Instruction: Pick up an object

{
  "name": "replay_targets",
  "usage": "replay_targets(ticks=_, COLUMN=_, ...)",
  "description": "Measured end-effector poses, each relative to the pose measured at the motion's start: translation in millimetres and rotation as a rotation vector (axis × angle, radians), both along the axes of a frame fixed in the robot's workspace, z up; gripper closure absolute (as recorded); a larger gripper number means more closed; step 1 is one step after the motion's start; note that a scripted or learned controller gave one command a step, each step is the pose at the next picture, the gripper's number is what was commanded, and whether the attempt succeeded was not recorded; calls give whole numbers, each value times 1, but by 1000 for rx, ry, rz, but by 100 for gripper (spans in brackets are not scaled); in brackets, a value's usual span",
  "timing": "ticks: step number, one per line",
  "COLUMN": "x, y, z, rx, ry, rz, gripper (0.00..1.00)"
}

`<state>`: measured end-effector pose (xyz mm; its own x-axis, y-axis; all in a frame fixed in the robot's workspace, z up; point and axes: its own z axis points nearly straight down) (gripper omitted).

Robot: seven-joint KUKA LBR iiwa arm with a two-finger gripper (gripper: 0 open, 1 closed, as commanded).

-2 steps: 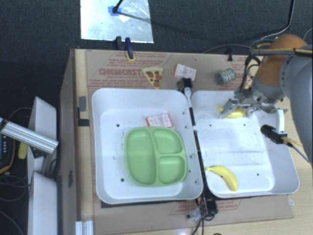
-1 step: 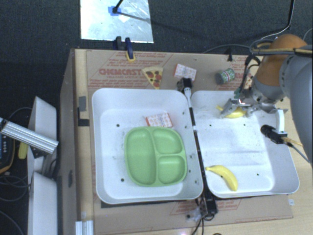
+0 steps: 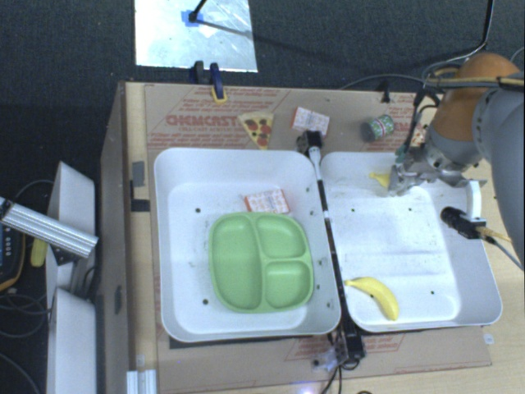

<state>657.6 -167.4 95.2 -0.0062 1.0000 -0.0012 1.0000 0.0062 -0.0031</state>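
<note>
We note the bench [image 3: 197, 113] bearing two white bins [image 3: 176, 220], a pizza-slice piece [image 3: 257, 128], a card [image 3: 311, 121], a small can [image 3: 380, 126].

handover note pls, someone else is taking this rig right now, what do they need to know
Gripper: low at the far end of the right bin, beside a small yellow object; finger state unclear, a hold cannot be confirmed.
Things: banana at the right bin's near edge; green divided plate and a small red-and-white packet in the left bin.
Done: no object seen lifted.
Left: grasp one object and lift it.
</note>
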Motion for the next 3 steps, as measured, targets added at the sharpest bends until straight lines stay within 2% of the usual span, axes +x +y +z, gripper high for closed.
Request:
replay_targets(ticks=1, x=0, y=0, z=0, rx=0, ry=0, rz=1, gripper=0)
replay_targets(ticks=2, x=12, y=-13, z=22, rx=0, ry=-7, rz=-1, gripper=0)
replay_targets(ticks=3, x=12, y=-13, z=22, rx=0, ry=-6, rz=-1, gripper=0)
